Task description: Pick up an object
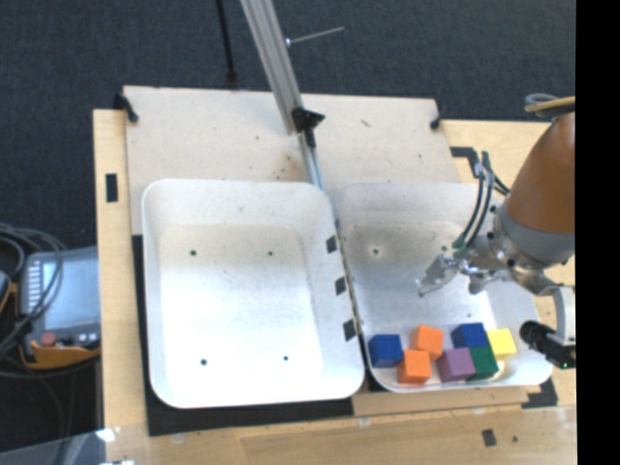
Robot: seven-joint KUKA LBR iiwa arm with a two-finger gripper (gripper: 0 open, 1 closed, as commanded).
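Several small blocks lie bunched in the front corner of the right bin (397, 223): a blue one (386, 349), two orange ones (429, 338) (416, 366), a purple one (455, 363), a second blue one (471, 335), a green one (484, 361) and a yellow one (502, 342). My gripper (451, 281) hangs over the right bin's middle, just behind the cluster and above it. Its two fingers stand apart, open, with nothing between them. The orange-banded wrist (542, 192) comes in from the right.
The left bin (242, 289) sits beside the right one, split from it by a rim with black clips (341, 284). A slanted metal rail (276, 56) rises behind the bins. A pendant and cables (48, 308) lie off the bench at left.
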